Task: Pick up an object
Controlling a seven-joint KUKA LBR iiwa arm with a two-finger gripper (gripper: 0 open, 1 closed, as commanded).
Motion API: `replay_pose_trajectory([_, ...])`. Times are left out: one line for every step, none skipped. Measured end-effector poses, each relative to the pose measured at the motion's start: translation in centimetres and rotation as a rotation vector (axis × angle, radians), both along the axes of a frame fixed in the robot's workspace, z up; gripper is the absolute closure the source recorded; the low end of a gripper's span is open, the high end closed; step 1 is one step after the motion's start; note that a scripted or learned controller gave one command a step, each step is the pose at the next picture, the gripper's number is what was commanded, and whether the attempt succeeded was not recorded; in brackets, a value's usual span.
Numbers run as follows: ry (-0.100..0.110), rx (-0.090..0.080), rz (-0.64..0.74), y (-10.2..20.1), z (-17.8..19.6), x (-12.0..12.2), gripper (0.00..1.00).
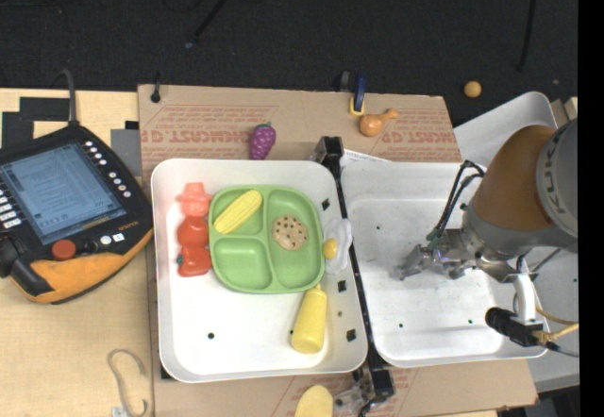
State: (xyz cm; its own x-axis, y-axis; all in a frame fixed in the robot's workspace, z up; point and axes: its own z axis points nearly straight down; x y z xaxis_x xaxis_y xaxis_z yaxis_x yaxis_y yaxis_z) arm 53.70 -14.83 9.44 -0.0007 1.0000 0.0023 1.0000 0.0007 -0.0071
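The jaws (412,266) sit low in the right bin (415,330), in the right half of the frame, but I cannot tell if they are released or clenched; nothing is visible between them. The grey arm (514,193) comes in from the right edge. In the left bin (236,344) lies a green tray (247,264), which holds a corn cob (236,209) and a cookie (290,232). A red toy (192,231) lies just left of the tray, and a yellow bottle (310,319) lies below it. A purple grape bunch (262,141) rests on the cardboard (208,123) above the left bin. A tablet controller (61,208) is on the worktop (57,349) at the left.
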Motion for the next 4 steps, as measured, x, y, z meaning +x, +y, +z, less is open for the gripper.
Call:
replay_pose_trajectory([-0.003, 0.0, -0.004, 0.0, -0.8, -0.1, 0.0])
replay_pose_trajectory([-0.004, 0.0, -0.011, -0.2, 0.4, -0.1, 1.0])
replay_pose_trajectory([-0.009, -0.002, -0.001, -0.1, 6.6, 0.2, 1.0])
replay_pose_trajectory([-0.009, -0.002, -0.001, 0.0, 10.9, 0.1, 1.0])
